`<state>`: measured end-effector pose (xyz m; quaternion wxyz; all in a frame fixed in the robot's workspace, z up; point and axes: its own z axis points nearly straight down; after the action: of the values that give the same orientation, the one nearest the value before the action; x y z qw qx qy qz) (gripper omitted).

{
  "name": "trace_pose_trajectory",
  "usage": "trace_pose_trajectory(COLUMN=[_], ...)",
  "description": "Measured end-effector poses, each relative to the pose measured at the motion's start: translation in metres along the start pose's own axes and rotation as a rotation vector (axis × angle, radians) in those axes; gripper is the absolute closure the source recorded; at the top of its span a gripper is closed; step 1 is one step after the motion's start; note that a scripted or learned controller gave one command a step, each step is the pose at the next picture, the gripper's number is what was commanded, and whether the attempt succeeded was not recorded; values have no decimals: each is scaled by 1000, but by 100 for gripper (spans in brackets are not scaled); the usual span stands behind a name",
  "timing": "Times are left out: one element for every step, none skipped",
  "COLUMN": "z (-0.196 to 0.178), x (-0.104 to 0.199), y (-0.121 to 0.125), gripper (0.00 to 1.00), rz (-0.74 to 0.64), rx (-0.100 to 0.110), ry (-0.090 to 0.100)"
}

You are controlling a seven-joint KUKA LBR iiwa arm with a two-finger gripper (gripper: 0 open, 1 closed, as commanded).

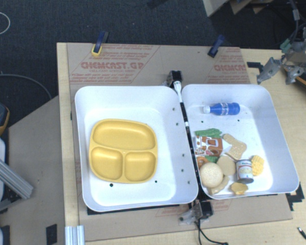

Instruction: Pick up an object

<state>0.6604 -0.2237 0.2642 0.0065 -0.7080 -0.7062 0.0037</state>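
The right bin point(275, 131) holds a cluster of small objects. A blue bottle point(222, 108) lies on its side near the far wall. Toward the near left corner sit a printed packet with green and red point(209, 143), a beige biscuit shape point(234, 146), a pale round ball point(211, 174), a small can point(244, 170), a yellow corn piece point(257, 163) and a small yellow piece point(239, 188). My gripper point(288, 65) hangs at the view's right edge, beyond the right bin's far right corner, away from all of them.
The left bin point(86, 116) holds a yellow three-compartment plate point(124, 150). A black hinge strip point(182, 116) runs between the bins. Two clamps point(98, 44) point(215, 46) grip the board's far edge. The right bin's floor is bare on its right side.
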Motion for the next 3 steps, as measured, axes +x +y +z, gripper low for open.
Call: trace_pose_trajectory(z=[-8, 35, 99], x=[1, 1, 5], y=[2, 7, 9], gripper=[0, 0, 0], rz=[-3, -4, -5], rx=[-13, -8, -6], ry=[-4, -2, -1])
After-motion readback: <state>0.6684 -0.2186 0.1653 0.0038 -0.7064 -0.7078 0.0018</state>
